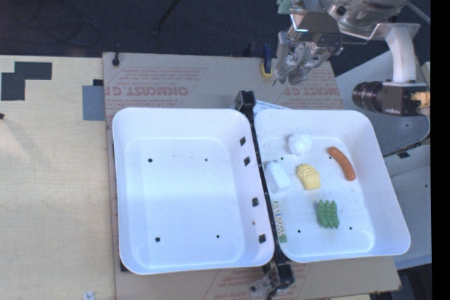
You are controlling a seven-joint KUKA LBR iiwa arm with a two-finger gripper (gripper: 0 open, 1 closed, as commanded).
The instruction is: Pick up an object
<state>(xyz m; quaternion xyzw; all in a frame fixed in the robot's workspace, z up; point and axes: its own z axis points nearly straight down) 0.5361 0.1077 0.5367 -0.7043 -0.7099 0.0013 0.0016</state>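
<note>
Pincer (294, 74), grip state unclear, hangs above the right bin's (380, 144) small curved orange-red sausage (342, 162).

One fixed camera looks down at a slant on the desk (56, 172), both bins framed from moderate height.

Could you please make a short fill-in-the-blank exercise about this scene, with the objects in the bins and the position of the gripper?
1. All the small objects lie in the ____ bin.
2. The sausage has the colour ____.
3. The gripper hangs above the cardboard behind the bins, and it holds ____.
4. The yellow corn piece lies between the white ball and the ____ toy.

Missing words: right; orange; nothing; green
</note>
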